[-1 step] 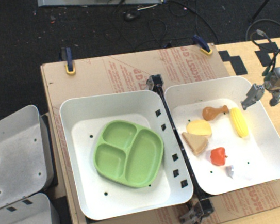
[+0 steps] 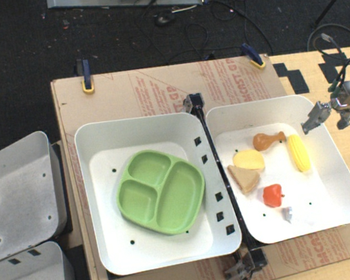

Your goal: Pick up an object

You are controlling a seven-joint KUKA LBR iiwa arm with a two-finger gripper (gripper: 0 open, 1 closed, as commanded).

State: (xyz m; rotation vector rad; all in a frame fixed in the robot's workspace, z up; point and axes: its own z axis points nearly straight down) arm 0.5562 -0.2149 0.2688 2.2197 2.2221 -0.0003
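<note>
Apparently poised to reach in, the gripper (image 2: 331,114) hangs at the right bin's (image 2: 342,209) edge. Its fingers stand apart, holding nothing; the corn (image 2: 299,152) lies nearest.

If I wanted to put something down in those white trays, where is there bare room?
In the right bin, bare floor lies in front of the red piece and right of the corn; the middle is crowded. In the left bin, the green plate leaves only corners.

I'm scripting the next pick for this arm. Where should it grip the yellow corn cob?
Probably across the middle of the corn cob, coming straight down. It lies flat and lengthwise, with bare bin floor on both long sides, so the fingers can straddle its narrow width. The gripper sits near its upper end.
</note>
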